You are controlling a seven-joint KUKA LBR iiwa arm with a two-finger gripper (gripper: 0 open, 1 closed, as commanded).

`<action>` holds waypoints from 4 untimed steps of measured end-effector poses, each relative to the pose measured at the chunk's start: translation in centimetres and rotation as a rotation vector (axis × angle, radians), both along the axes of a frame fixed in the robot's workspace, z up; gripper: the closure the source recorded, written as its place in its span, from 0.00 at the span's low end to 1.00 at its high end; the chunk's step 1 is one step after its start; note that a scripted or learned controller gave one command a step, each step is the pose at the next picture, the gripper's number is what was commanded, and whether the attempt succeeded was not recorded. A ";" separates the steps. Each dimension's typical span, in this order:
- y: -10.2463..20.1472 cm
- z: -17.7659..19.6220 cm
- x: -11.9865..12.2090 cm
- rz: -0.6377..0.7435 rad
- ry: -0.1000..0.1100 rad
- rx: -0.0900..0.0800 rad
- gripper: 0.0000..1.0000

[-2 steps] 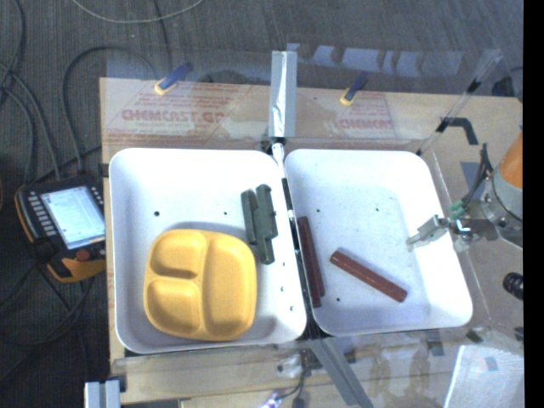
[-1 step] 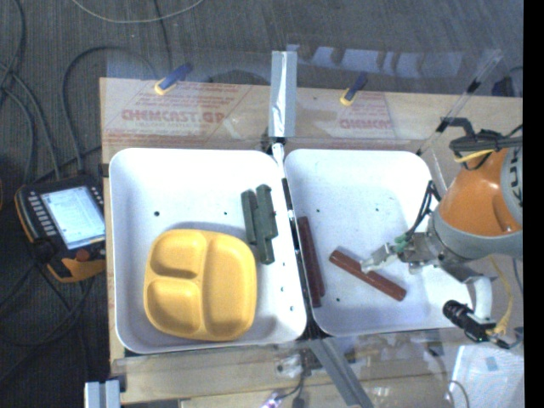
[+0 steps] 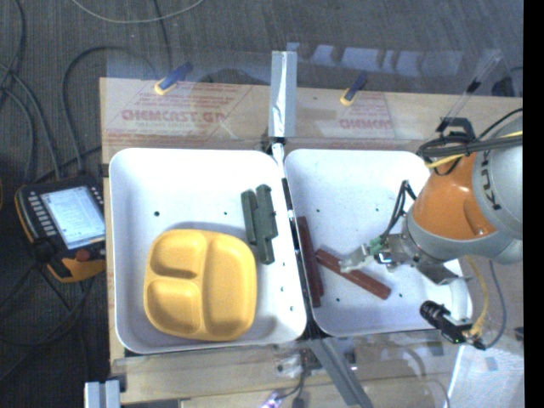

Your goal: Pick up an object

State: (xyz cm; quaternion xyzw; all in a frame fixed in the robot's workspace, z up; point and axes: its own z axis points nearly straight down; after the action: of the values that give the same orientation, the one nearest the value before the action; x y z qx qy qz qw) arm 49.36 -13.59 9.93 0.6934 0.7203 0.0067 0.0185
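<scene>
A brown stick [image 3: 374, 285] lies at a slant on the floor of the right bin [image 3: 357, 185]. My gripper [image 3: 355, 263] is low over its left half, reaching in from the grey and orange arm [image 3: 455, 215] on the right, and it looks to be touching or just above the stick. A second, longer brown stick [image 3: 307, 262] lies along the right bin's left wall. In the left bin [image 3: 170, 177] rest a yellow divided plate [image 3: 201, 283] and two dark green bars [image 3: 259, 221] side by side.
The rim between the two bins [image 3: 293, 253] runs just left of the long brown stick. A black cable loops from the arm above the gripper [image 3: 399, 206]. A teach pendant [image 3: 64, 219] sits off the bench at the left.
</scene>
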 end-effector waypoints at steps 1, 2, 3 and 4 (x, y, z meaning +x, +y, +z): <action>0.6 1.3 0.4 0.006 -0.004 0.013 1.00; 0.6 1.1 0.2 0.006 0.002 0.014 0.00; 1.4 0.1 0.1 0.031 -0.002 0.005 0.00; 1.9 1.3 0.5 0.040 -0.007 0.014 1.00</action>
State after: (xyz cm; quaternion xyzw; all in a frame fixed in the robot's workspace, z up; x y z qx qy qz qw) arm 49.84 -11.65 11.25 0.6789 0.7339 0.0145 0.0158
